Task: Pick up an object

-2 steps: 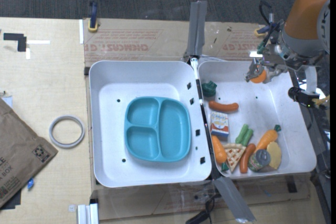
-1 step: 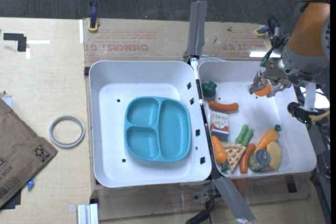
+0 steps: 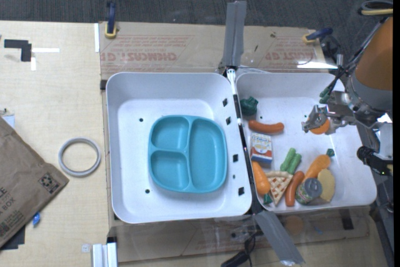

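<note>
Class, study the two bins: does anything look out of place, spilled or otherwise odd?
Nothing looks spilled or broken. The toy food lies jumbled in the right bin, pieces overlapping at its near edge, while the left bin holds a blue divided plate. One small orange piece sits at the gripper, apart from the pile.

Single fixed overhead camera, slanted down, both bins (image 3: 119, 134).
</note>
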Controlling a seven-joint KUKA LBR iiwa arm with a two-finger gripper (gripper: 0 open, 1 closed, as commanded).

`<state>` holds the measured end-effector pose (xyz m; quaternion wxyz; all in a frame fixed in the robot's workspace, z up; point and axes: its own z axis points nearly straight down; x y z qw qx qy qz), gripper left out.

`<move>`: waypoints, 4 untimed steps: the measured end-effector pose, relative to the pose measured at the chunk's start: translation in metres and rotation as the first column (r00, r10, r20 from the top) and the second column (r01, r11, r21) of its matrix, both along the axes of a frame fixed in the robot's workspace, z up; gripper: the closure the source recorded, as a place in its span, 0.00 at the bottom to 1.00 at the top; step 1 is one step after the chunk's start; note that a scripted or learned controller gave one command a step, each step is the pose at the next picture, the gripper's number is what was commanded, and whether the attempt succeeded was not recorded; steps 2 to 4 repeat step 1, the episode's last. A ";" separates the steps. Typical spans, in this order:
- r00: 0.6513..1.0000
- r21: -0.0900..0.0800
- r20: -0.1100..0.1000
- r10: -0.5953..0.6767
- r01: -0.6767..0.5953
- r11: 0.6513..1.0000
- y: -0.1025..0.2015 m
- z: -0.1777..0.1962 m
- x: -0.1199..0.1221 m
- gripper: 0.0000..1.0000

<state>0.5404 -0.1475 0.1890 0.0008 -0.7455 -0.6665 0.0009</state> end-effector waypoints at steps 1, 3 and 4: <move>0.999 0.000 0.001 0.035 -0.035 0.999 0.055 0.016 -0.001 1.00; 0.999 0.000 0.001 0.035 -0.035 0.999 0.055 0.016 -0.001 1.00; 0.999 0.000 0.001 0.035 -0.035 0.999 0.055 0.016 -0.001 1.00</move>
